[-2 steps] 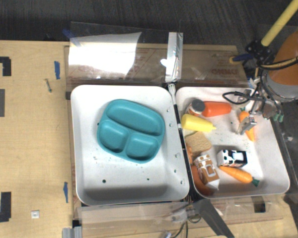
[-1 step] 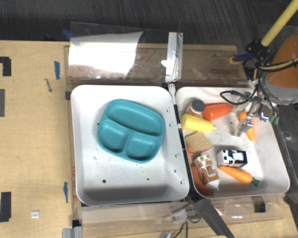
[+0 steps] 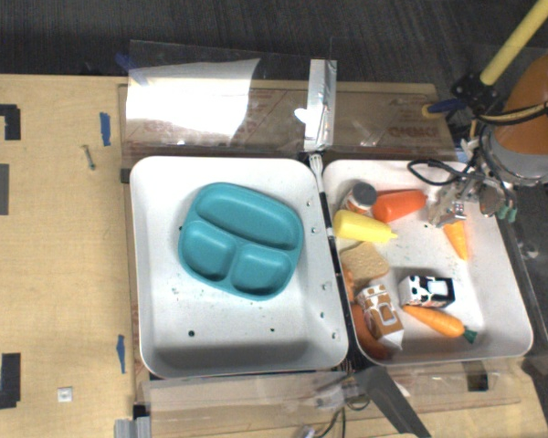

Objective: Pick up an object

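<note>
Seemingly end effector (image 3: 452,206) above small carrot (image 3: 457,241), tip pointing downward, finger state unclear

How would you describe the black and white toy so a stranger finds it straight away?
Look in the right-hand white bin, toward its near side. The black and white toy sits just above a carrot; it is the only black-and-white patched thing among orange, yellow and brown pieces.

Even bright light — glare on clear sheet (image 3: 192,103), slightly soft.
</note>
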Action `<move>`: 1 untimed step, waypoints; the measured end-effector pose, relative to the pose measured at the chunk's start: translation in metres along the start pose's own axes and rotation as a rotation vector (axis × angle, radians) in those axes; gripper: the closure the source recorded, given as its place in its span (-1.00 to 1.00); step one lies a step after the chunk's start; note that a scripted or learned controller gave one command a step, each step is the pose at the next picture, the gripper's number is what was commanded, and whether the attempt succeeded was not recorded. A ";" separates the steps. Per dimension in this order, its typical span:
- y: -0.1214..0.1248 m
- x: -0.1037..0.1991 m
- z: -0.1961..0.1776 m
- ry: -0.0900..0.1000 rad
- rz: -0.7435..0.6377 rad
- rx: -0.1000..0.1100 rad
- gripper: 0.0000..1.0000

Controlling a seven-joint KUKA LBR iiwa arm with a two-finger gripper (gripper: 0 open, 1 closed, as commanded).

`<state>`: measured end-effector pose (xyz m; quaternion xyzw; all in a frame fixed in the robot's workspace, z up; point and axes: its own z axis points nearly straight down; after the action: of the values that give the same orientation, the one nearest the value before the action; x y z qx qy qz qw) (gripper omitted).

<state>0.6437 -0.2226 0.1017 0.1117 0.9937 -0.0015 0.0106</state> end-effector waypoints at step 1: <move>0.000 0.000 0.001 0.002 0.000 0.000 -1.00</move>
<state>0.6434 -0.2222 0.1007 0.1116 0.9937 -0.0013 0.0097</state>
